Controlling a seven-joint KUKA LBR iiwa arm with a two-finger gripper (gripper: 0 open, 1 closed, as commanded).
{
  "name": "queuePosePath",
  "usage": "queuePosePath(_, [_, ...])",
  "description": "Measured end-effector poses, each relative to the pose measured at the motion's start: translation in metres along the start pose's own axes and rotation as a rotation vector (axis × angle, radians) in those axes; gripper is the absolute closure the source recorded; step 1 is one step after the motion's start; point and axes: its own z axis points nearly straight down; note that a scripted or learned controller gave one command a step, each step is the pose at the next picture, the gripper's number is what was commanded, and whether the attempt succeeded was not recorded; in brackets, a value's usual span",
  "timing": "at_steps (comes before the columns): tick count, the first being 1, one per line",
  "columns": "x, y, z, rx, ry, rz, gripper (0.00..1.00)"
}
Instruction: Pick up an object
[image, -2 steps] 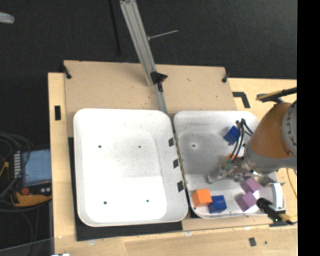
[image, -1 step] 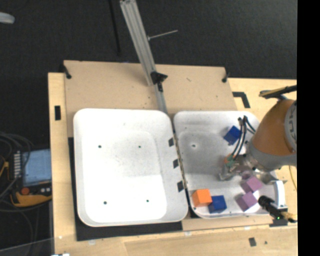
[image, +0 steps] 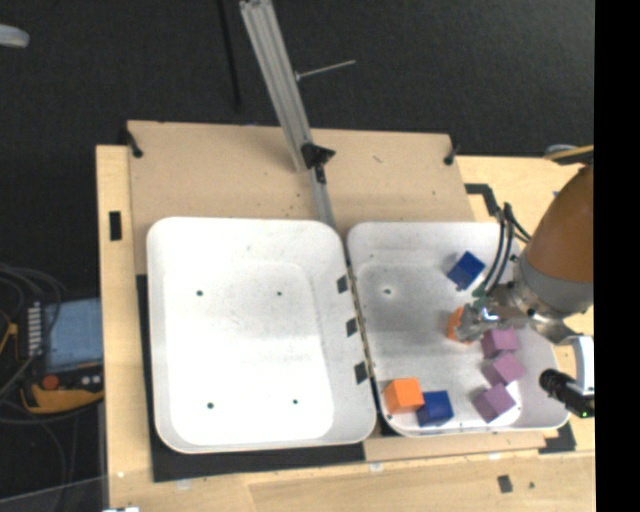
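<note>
Table: a pale wooden table (image: 115, 300) carries two shallow white bins side by side, seen from above at a slant.
Left bin: the left bin (image: 250, 240) lies at 9 o'clock of the scene; its floor shows four small dark dots and faint grey scuffing.
Right bin: the right bin (image: 400, 260) at 3 o'clock holds all the blocks, seven counted.
Blue blocks: two. One blue block (image: 465, 269) sits at the bin's 1 o'clock, apart from the rest; a second blue block (image: 435, 408) rests at 6 o'clock.
Orange blocks: two. An orange block (image: 404, 394) stands at 6 o'clock, touching the second blue one on its left; a smaller orange piece (image: 457, 325) lies near the bin's centre, just beside the gripper.
Purple blocks: three, in a loose line from 3 o'clock down to 5 o'clock: an upper purple block (image: 500, 342), a middle purple block (image: 506, 369) and a lower purple block (image: 493, 403).
Arm: the grey arm (image: 565, 240), with its orange band, reaches in from 3 o'clock over the right bin.
Gripper: the gripper (image: 478, 318) hangs low at the bin's centre-right, between the small orange piece and the upper purple block; whether its jaws are apart or closed cannot be told at this angle, and no block is seen clamped between them.
Mast: one grey metal mast (image: 285, 100) slants from 12 o'clock toward the seam between the bins.
</note>
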Motion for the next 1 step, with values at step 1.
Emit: queuePosePath(1, [0.0,-0.0019,-0.0635,-0.001,0.0,-0.001,1.0])
